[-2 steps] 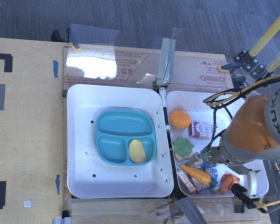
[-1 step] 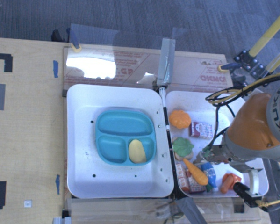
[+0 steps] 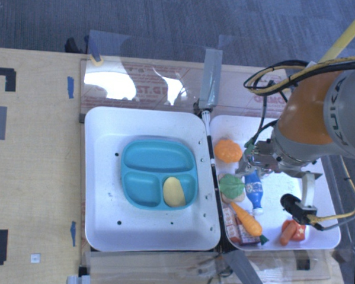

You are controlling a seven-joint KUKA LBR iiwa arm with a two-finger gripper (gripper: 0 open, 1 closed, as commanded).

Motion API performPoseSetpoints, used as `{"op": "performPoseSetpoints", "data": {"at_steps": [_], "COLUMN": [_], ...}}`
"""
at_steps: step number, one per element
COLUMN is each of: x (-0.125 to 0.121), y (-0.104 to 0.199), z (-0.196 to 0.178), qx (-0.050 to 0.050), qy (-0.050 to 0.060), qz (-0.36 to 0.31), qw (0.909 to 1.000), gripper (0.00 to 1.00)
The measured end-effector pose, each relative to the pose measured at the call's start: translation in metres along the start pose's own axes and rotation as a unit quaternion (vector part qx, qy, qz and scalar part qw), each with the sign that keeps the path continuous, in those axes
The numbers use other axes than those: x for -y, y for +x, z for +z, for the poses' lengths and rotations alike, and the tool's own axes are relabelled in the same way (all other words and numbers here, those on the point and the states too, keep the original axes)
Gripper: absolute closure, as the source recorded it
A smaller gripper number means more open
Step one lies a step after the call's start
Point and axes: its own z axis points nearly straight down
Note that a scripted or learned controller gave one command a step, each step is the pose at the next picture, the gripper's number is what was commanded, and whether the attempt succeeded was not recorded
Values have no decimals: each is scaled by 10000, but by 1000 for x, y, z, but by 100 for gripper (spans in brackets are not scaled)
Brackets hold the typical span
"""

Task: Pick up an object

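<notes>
At the far left you see the pale wooden bench (image 3: 34,160), marked with dark squares and bits of blue tape. Next comes the left white bin (image 3: 98,182). In it rests a blue divided tray (image 3: 147,160), with one long compartment at the top and two smaller ones below. A yellow, lemon-like object (image 3: 173,191) lies in the lower right compartment.

A narrow gap with a dark rim separates this bin from the right white bin (image 3: 327,235), where the objects to be picked are gathered along the left side. From top to bottom you find an orange round fruit (image 3: 228,151), a green leafy vegetable (image 3: 231,187), a toy carrot (image 3: 247,220) lying at a slant, and a flat reddish packet (image 3: 233,229) partly under the carrot against the bin's left wall. A small blue and white bottle (image 3: 253,195) stands just right of the green vegetable, its neck pointing up toward the gripper. A red and orange toy (image 3: 292,231) lies apart, near the lower right corner.

The gripper (image 3: 256,162) sits directly over the top of the bottle, between the orange fruit and the bottle. You cannot tell whether the claw is apart or together. The grey arm with its orange band (image 3: 309,115) fills the upper right, cables looping above it.
</notes>
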Motion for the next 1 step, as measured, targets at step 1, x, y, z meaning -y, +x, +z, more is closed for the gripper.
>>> {"op": "performPoseSetpoints", "data": {"at_steps": [1], "x": [14], "y": [-38], "z": [2], "qx": [9], "qy": [41], "qz": [-571], "qw": [9984], "gripper": [100]}}
